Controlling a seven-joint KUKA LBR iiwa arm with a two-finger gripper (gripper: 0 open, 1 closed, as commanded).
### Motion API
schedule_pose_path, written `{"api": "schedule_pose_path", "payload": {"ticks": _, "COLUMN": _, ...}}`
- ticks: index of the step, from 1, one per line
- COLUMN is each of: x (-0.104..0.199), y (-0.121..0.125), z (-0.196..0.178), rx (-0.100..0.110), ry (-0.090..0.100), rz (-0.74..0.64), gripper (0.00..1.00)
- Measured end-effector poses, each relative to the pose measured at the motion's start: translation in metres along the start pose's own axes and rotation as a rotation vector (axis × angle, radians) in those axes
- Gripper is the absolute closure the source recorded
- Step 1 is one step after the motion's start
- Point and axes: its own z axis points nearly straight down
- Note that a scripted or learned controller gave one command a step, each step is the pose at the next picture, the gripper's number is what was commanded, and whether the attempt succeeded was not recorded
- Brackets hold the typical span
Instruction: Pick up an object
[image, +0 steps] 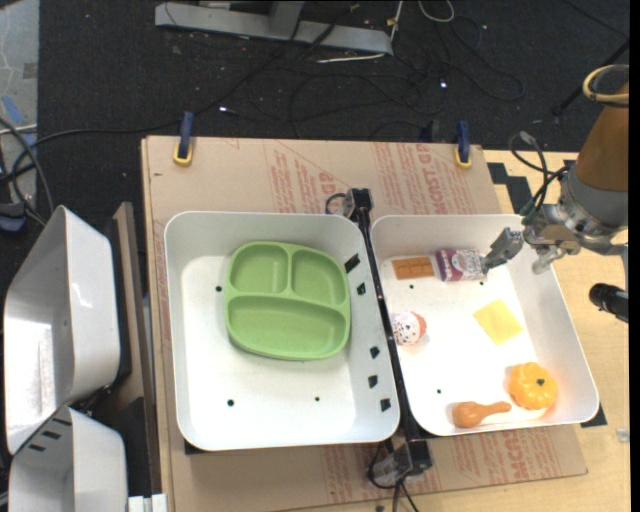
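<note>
My gripper (522, 255) hangs over the far right part of the right bin (575, 350), its two fingers spread open with nothing between them. Its left finger (498, 250) is just right of a purple and white packet (456, 264). An orange cracker-like piece (412, 267) lies left of the packet. A flat yellow square (498, 321) sits below the gripper. An orange pumpkin (531, 386) and an orange gourd (478, 411) rest at the bin's near right corner. A small white and red ball (408, 327) lies by the bin's left wall.
The left bin (195, 400) holds a green divided plate (288, 300). A black divider (378, 320) runs between the bins. White containers (55, 320) stand off the bench at the left. Cables lie on the dark floor behind.
</note>
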Motion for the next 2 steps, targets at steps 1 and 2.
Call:
{"api": "schedule_pose_path", "payload": {"ticks": 1, "x": 0.001, "y": 0.003, "z": -0.009, "rx": -0.014, "ry": -0.003, "rz": -0.003, "gripper": 0.0}}
{"api": "schedule_pose_path", "payload": {"ticks": 2, "x": 0.004, "y": -0.006, "z": 0.046, "rx": -0.009, "ry": -0.002, "rz": -0.001, "gripper": 0.0}}
